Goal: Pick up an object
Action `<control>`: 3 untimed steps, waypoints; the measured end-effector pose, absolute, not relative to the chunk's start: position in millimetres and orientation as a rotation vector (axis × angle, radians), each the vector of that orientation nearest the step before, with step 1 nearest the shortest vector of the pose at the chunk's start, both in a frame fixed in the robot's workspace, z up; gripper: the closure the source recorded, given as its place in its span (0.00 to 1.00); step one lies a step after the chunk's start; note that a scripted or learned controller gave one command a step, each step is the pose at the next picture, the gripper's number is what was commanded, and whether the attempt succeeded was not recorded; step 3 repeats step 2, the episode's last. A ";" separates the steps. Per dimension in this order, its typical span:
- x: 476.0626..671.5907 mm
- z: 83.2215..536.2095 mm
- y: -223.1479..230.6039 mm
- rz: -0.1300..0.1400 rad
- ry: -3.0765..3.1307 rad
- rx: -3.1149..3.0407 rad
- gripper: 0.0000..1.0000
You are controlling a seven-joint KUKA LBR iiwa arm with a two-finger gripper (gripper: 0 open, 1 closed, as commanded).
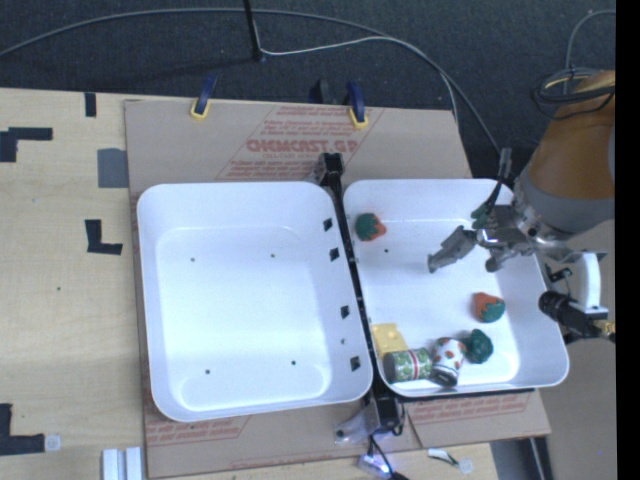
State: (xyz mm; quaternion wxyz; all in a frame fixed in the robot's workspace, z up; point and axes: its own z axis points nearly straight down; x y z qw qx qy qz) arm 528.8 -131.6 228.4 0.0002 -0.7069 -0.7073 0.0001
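My gripper point(467, 261) hangs over the right bin point(430, 200), in its right half, reaching in from the right. Its two fingers point(447, 252) are spread apart, open, with nothing between them. A small orange and green object point(489, 307) lies just below the gripper, apart from it. A green and red ball point(369, 227) sits near the bin's left wall, left of the gripper. Along the front wall lie a yellow block point(385, 337), a green can point(407, 365), a white and red ball point(450, 356) and a green ball point(480, 345).
The left bin point(240, 303) stands beside the right one, with a black divider point(345, 268) between them. Both rest on a cardboard sheet point(290, 138) held by clamps at the back. A cable point(430, 63) runs over the dark floor behind.
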 end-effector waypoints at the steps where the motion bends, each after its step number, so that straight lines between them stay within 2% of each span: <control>1: 493.7 145.0 -210.6 0.007 -2.210 -2.224 0.00; 2: 537.3 89.8 -223.3 0.003 -2.220 -2.218 0.00; 3: 537.3 89.8 -223.3 0.003 -2.220 -2.218 0.00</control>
